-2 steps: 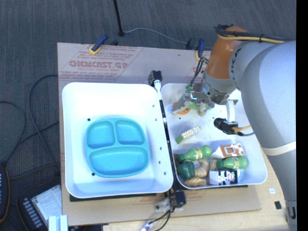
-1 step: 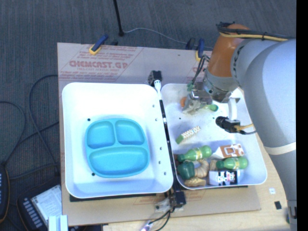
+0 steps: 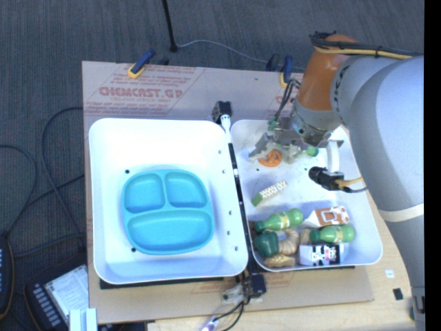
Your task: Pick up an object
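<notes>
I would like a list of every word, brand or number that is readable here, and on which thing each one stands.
"CHEMCAST GP", red print, on the brown board under the bins.
A line of smaller red print above it on that board: too blurred to read.
Small carton in the right bin: printing too small to read.
Black-and-white package in that bin: markings too small to read.
Wrapped stick: lettering too blurred to read.

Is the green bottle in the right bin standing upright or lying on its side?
Lying on its side. The green bottle shows its whole length flat across the right bin, among the other toy foods near the front.
</notes>
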{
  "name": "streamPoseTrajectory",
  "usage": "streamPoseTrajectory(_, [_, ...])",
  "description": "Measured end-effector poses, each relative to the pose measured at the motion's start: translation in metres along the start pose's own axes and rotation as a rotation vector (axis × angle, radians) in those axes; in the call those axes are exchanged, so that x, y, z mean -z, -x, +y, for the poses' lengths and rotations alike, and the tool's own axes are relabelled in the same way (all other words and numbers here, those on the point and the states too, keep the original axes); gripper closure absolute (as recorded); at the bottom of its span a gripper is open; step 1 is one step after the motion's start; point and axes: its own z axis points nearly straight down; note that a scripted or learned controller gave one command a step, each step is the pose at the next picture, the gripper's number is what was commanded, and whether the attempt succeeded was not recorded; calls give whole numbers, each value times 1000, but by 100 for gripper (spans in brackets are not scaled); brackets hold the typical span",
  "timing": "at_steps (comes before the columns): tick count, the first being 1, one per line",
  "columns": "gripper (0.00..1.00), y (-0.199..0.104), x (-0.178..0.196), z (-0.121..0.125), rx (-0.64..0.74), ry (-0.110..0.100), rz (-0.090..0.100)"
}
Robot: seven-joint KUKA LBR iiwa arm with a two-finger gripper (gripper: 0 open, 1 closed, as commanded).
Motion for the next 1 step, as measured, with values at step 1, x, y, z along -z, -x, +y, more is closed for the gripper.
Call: streamPoseTrajectory(1, [100, 0, 10, -1, 0, -7, 0])
